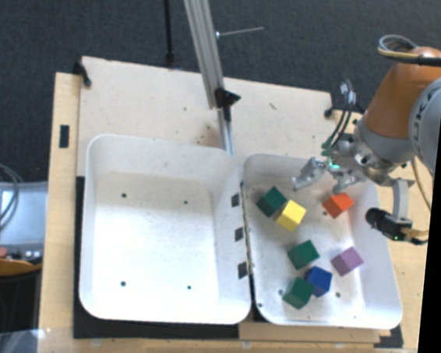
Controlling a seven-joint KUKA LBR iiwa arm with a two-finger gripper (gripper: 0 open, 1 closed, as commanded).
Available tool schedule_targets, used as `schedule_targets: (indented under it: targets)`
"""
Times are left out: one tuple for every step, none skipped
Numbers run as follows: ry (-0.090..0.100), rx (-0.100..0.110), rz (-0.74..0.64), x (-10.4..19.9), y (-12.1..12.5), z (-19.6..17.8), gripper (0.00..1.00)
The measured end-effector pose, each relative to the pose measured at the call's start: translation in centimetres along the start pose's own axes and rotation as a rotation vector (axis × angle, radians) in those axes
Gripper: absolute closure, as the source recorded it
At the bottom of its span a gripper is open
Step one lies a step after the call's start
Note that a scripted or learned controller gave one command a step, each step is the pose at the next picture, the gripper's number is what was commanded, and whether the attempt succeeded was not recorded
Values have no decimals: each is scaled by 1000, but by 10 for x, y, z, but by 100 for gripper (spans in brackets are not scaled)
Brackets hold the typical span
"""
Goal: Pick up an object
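My gripper [324, 175] hovering above the right bin's [379, 306] far end, jaws spread and holding nothing, orange block [339, 204] just beside it, yellow block [292, 214] nearer the bin's middle.

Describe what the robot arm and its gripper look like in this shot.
The arm is grey with a broad orange band above the wrist and a pale ring on top. Thin dark cables run down its left side. The gripper is small, silver-grey metal, with a green light at its base. A black part sticks out below the wrist.

Even overhead light, white bins [160, 228] bright, soft shadows, slight overall blur.
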State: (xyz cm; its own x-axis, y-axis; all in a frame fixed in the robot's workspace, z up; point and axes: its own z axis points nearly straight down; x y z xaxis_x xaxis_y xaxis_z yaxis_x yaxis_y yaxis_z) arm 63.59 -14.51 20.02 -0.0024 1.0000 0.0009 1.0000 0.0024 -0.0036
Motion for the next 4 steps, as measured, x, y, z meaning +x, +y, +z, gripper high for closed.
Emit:
schedule_targets:
  targets:
    - [-2, -5, -2, 0, 1, -3, 0]
    - [-3, 0, 3, -8, -7, 53, 0]
    - [-6, -24, 1, -10, -1, 76, 0]
    - [-4, -26, 3, -10, -1, 67, 100]
